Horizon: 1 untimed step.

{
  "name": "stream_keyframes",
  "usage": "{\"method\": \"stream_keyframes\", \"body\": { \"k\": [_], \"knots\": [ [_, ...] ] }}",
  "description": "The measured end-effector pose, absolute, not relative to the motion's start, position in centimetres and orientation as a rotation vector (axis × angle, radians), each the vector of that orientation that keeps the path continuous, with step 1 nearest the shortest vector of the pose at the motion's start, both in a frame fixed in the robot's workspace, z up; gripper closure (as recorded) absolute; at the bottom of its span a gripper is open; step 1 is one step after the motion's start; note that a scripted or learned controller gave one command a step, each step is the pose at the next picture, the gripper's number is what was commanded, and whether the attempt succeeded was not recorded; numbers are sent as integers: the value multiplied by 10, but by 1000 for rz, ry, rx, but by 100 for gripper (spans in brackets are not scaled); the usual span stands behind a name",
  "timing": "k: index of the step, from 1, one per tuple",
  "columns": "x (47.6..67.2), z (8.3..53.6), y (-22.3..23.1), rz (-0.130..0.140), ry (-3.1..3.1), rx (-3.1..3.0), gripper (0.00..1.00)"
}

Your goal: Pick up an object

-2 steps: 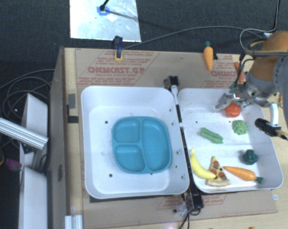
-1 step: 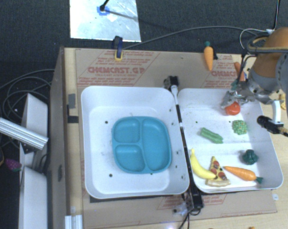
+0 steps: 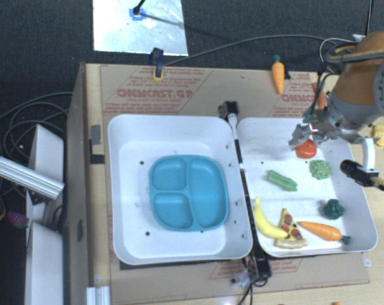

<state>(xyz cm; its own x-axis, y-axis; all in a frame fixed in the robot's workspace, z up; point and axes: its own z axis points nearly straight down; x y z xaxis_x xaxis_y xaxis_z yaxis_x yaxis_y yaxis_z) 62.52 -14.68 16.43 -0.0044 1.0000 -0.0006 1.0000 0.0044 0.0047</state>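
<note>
From my remote seat I see dark speckled carpet floor [image 3: 39,37] around a tan cardboard-covered bench [image 3: 179,88]. A shiny crinkled foil sheet [image 3: 139,18] lies beyond it, black cables [image 3: 20,116] coil left, beside white metal framing [image 3: 42,234].

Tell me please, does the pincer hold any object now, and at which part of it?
It cannot be told. The pincer sits right at the red tomato in the right bin, above its top, but a hold is not visible.
</note>
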Motion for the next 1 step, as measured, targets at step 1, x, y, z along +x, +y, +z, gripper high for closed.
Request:
{"method": "stream_keyframes", "body": {
  "k": [1],
  "knots": [
    [612, 202, -71, 4, 2226, 2215, 100]
  ]
}}
